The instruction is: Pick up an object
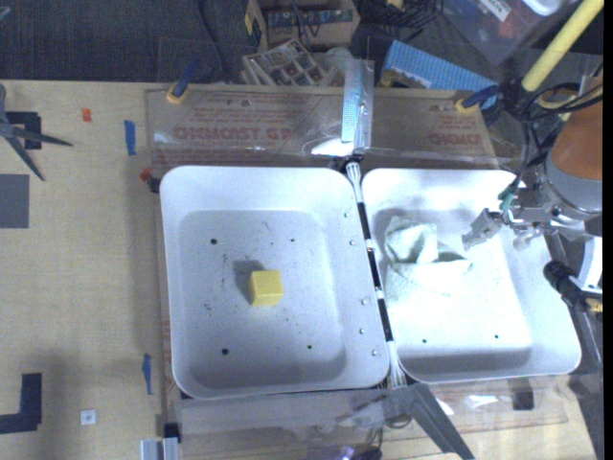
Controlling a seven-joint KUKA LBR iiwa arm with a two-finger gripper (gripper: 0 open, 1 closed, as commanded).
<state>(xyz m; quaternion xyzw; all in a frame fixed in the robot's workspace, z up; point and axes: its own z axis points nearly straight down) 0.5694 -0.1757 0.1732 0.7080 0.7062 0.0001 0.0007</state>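
So there are two white bins sitting side by side on the wooden bench. The left bin [182, 209] has a small yellow block [266, 287] lying on its floor, a bit toward 7 o'clock of the bin's middle, well apart from every wall. It throws a little shadow off toward 11 o'clock, and the floor around it has some dark specks and scuffs.

The right bin [508, 343] has a crumpled whitish cloth or wrapper thing [419, 249] with greenish patches, sitting toward 10 o'clock in that bin, near the divider between the two bins. Honestly can't tell what exactly it is, it's blurry.

The arm [579, 161] comes in from 3 o'clock, with the orange band visible at the frame's edge. The gripper [482, 230] hangs over the right bin's 2 o'clock area, just at 3 o'clock of the crumpled thing, tip pointing toward 9 o'clock. It looks close to the wrapper, but whether it touches is unclear. Can't tell how the jaws stand from this angle, too small and blurry, and nothing visibly sits between them.

Behind the bins at 12 o'clock there's a clear plastic sheet [249, 127] with red lettering.
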